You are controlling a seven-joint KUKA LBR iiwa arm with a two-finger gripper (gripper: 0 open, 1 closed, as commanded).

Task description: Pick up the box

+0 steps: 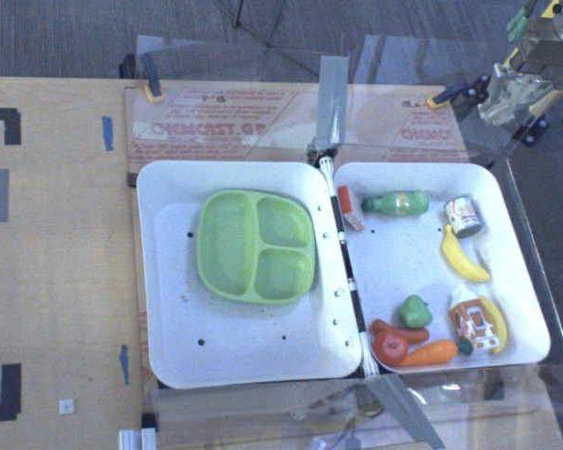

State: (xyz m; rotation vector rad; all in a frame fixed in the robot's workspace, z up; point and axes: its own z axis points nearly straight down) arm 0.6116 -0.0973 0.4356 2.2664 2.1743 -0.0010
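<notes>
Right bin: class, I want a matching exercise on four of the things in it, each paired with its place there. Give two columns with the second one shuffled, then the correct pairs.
Things:
1. bottle
2. can
3. carrot
4. box

Places in the right bin:
A. far right corner
B. against the left wall, far end
C. along the near wall
D. lying on its side by the far wall, just right of the box

Pairs: 1-D, 2-A, 3-C, 4-B
</notes>
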